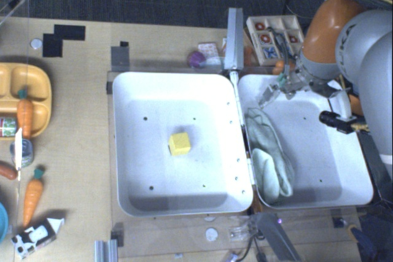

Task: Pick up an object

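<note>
The gripper (pixel 268 95) hangs over the back left corner of the right bin (pixel 319 150), just beside the divider (pixel 241 126) that the two bins share. Its tip is small and blurred against the white floor, so I cannot tell how it is set, and nothing shows in its hold.

Two things are there to pick. The cloth (pixel 269 153), a pale rolled rag, lies in the right bin along the divider, with its long axis running from the back of the bin toward the front. Its near end starts just in front of the gripper, and its thick rolled end sits close to the bin's front wall. The yellow block (pixel 180 143) sits alone near the middle of the left bin (pixel 178 144), on the far side of the divider and well apart from the gripper.

By my judgement the cloth is the nearer target by far: a short move forward along the divider and then down would bring the gripper over it. Since the cloth runs back to front, a grasp across its narrow width, closing left to right, looks the better fit. The block would call for a reach over the divider.
</note>
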Motion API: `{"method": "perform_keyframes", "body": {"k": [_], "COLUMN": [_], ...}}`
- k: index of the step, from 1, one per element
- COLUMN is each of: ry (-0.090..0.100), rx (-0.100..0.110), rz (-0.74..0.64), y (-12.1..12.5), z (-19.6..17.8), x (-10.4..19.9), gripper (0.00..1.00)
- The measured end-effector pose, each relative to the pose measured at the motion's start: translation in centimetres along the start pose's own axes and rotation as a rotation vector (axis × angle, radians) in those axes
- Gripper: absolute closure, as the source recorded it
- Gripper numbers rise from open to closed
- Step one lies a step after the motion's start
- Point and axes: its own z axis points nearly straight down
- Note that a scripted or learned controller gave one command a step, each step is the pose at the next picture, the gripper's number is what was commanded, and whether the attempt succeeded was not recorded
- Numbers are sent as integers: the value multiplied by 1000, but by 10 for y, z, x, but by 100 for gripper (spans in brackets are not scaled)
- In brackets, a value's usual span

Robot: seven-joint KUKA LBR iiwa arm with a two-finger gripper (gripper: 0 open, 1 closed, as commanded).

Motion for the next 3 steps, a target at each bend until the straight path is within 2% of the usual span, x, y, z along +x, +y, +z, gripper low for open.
{"method": "perform_keyframes", "body": {"k": [1,2,3], "ry": [-2,-3,-5], "rx": [-2,-7,-11], "rz": [27,-33,97], "y": [-41,-80,-9], "z": [-13,6,9], "x": [27,35,26], "gripper": [0,0,0]}}
